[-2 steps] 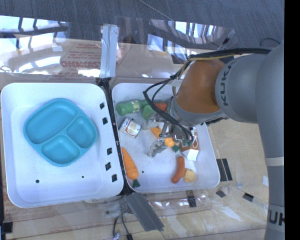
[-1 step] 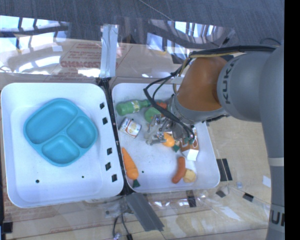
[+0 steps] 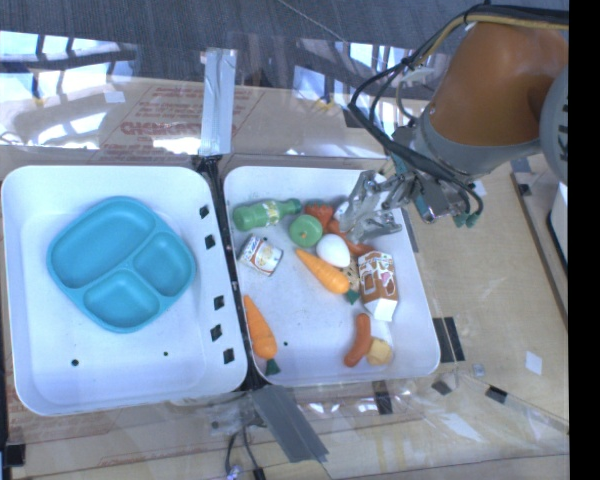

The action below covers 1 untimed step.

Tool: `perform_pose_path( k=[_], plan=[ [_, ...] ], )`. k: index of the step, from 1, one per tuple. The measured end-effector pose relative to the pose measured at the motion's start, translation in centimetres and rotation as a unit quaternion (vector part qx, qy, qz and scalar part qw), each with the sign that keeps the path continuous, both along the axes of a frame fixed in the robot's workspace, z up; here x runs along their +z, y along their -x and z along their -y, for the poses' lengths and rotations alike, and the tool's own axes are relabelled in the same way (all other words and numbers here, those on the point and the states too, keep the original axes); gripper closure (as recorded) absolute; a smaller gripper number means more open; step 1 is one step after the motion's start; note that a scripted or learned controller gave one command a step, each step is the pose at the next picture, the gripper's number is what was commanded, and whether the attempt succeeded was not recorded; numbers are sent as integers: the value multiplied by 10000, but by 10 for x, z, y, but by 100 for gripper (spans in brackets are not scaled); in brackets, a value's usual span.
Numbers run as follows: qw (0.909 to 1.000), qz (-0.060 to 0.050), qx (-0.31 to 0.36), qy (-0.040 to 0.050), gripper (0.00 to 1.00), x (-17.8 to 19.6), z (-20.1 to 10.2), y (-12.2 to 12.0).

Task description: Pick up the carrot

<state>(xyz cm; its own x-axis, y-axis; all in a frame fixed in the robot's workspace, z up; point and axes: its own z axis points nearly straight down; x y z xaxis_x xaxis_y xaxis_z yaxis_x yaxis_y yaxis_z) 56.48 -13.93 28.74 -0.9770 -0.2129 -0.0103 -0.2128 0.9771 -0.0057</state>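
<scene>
Camera view: tool (image 3: 368, 211) above carrot (image 3: 323, 272), rt bin (image 3: 416, 340).

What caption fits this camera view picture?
Robot gripper hovers over toy food in the right bin; a carrot lies nearby.

Blue divided plate (image 3: 121, 262) in left bin (image 3: 25, 368), green bottle (image 3: 263, 213), white egg (image 3: 333, 250), small can (image 3: 262, 255)
</scene>
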Motion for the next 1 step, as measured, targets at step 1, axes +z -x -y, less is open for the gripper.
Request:
perform_pose_path(
  k=[1],
  plan=[
    [9999, 10, -107, 14, 100, 212, 41, 18]
  ],
)
